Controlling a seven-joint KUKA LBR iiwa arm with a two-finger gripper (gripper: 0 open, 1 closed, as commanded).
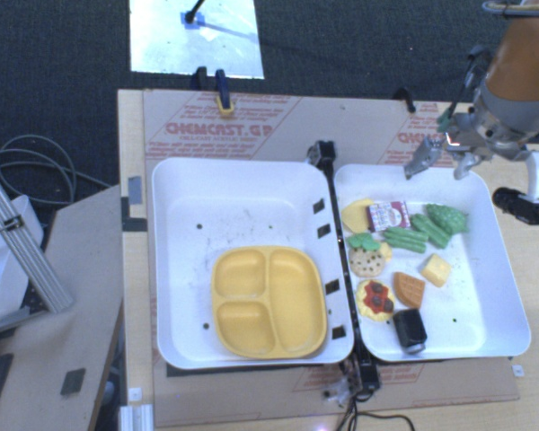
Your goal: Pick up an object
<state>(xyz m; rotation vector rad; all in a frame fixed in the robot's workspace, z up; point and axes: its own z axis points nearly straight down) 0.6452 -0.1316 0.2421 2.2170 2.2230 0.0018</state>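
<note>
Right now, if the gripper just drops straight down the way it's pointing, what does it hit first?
Probably the right bin near its back rim, bare floor rather than food. The gripper hangs above that far edge; the green toys lie nearer the camera. Depth is hard to judge from this slant.

Arm (519,70): reaching in at the bench's far right corner, orange band up.
Gripper (445,162): fingers spread apart, holding nothing.
</note>
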